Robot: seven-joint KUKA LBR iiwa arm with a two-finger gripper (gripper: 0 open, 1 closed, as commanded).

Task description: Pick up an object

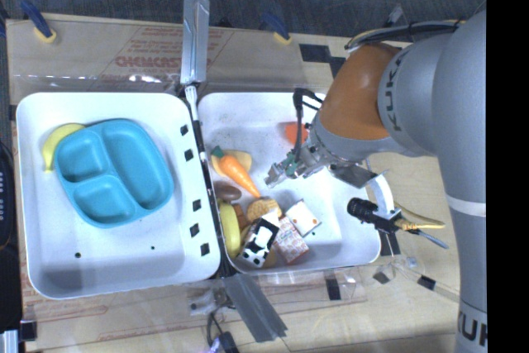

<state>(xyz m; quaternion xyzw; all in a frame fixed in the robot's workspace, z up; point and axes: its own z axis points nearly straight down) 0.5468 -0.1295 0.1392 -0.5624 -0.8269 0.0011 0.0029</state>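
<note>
Red printed lettering runs across the cardboard sheet (149,54) behind the bins, too blurred to read. At the lower right, white letters "KU" show on the grey arm (469,332).

The gripper (283,170) hangs over the right bin (248,107), just right of the carrot (237,172). Below the carrot lie a cookie (264,208), a banana (229,229) and small cartons (291,240). Left of it, the left bin (50,264) holds a blue tray (116,170).
</note>
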